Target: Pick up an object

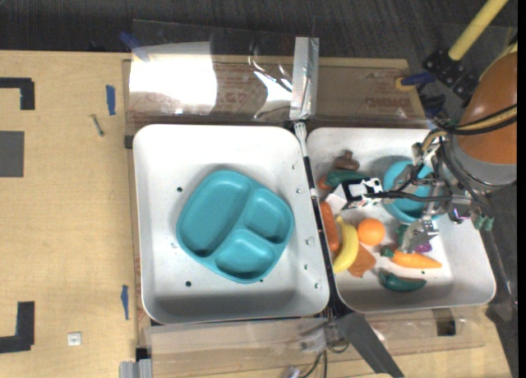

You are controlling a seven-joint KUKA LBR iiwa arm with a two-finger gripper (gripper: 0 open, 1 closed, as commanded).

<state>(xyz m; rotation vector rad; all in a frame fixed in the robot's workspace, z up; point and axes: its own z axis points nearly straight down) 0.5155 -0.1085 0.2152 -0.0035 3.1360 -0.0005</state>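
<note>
The right bin [477,282] holds a pile of toy items. Among them are an orange ball [371,231], a yellow banana [348,245], a carrot [416,260], a black-and-white figure [362,190] and a teal cup [403,181]. A dark teal piece [401,283] lies near the front wall. My gripper [422,228] hangs low over the right half of this bin, just above the carrot and a small purple piece [422,246]. The wrist and cables hide what is directly under it.
The left bin [156,286] holds a teal divided plate [237,223] near its middle. A metal divider [304,80] and clear plastic sheeting stand behind the bins. Brown and green toys [340,169] sit at the back left of the right bin.
</note>
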